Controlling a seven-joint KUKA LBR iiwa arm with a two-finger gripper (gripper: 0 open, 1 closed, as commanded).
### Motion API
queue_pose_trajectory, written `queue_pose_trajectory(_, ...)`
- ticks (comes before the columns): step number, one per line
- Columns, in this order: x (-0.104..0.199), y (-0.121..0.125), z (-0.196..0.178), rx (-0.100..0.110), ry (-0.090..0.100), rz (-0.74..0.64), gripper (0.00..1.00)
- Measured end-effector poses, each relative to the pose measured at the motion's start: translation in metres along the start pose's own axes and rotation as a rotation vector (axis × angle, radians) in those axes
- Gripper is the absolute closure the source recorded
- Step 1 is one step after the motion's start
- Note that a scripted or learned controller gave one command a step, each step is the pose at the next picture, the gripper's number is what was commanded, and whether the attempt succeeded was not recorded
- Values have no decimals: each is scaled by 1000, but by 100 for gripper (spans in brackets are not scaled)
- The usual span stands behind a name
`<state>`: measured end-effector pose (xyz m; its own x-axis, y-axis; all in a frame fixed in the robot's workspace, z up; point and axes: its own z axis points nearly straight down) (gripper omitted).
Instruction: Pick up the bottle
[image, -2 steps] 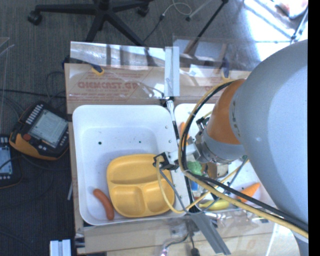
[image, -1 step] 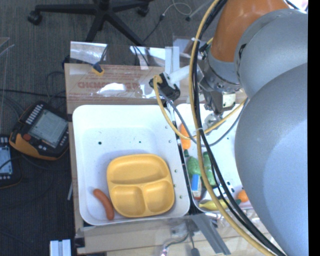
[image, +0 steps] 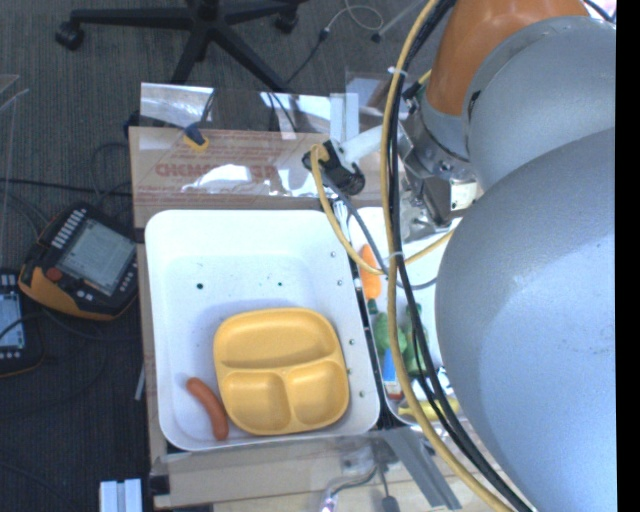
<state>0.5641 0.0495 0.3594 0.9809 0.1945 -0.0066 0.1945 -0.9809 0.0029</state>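
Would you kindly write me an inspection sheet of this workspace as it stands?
Surface: left bin in plain sight; right bin mostly covered by the arm.
Job's things: colourful items along the right bin's left edge, partly hidden; a bottle may be among them, cannot tell.
Clutter: yellow tray with three compartments and a sausage beside it, both in the left bin.
Grippers: hidden under the arm; state cannot be told.
Cables: yellow cable and black ones running down along the arm across the bins' shared edge.
Surroundings: pendant on the floor to the left, chair base at top, cardboard behind the bins.
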Motion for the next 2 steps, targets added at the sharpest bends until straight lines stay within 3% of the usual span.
queue_pose_trajectory(1, -37, -81, 37, 1, 2, -25, 100)
queue_pose_trajectory(2, -34, -191, -63, 2, 6, -49, 100)
